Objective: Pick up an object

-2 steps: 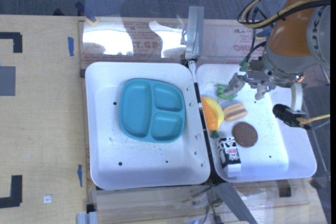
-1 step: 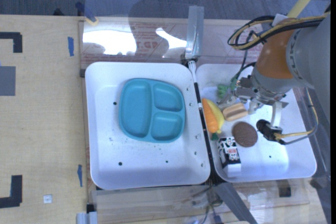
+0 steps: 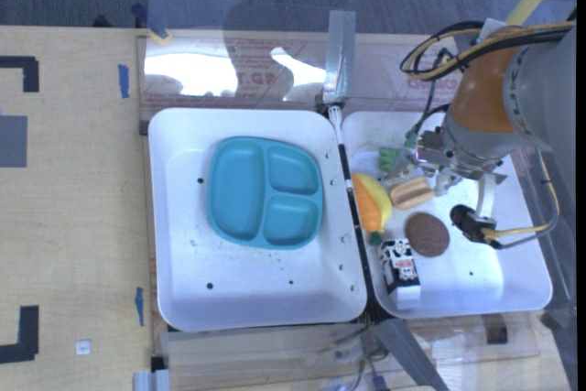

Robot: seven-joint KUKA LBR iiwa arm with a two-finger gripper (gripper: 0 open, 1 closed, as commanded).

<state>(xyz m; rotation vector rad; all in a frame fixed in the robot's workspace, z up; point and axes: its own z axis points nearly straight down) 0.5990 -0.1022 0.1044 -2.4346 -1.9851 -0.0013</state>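
Descend squarely over tan block point(image 3: 411, 192) near right bin's point(image 3: 522, 288) left wall, just beside yellow-orange fruit point(image 3: 370, 201). Gripper point(image 3: 438, 171) hovering at block; finger state impossible to tell. Avoid nudging brown disc point(image 3: 428, 233).

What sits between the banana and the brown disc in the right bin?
In the camera view, a tan bun-like piece lies between the banana and the brown disc, a little above the line joining them, near the gripper.
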